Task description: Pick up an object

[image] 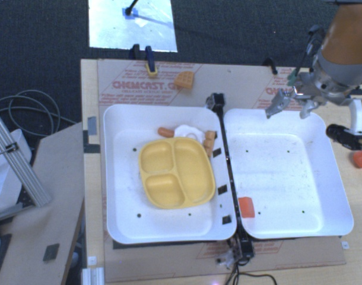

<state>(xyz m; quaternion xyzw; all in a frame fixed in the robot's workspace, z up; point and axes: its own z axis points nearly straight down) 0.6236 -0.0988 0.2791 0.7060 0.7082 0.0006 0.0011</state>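
My gripper (291,107) hangs open above the far edge of the right bin (323,159), with nothing between its fingers. A small orange-red block (246,206) lies at the near left corner of that bin. In the left bin (118,159) sits a yellow divided plate (175,173). Behind the plate lie an orange sausage-shaped piece (165,132), a white piece (189,133) and a tan piece (209,142).
A waffle-like toy (184,79) and a yellow-and-blue clamp (151,62) rest on the board behind the left bin. A black clip (216,102) sits between the bins at the far edge. An orange object (360,158) lies right of the right bin.
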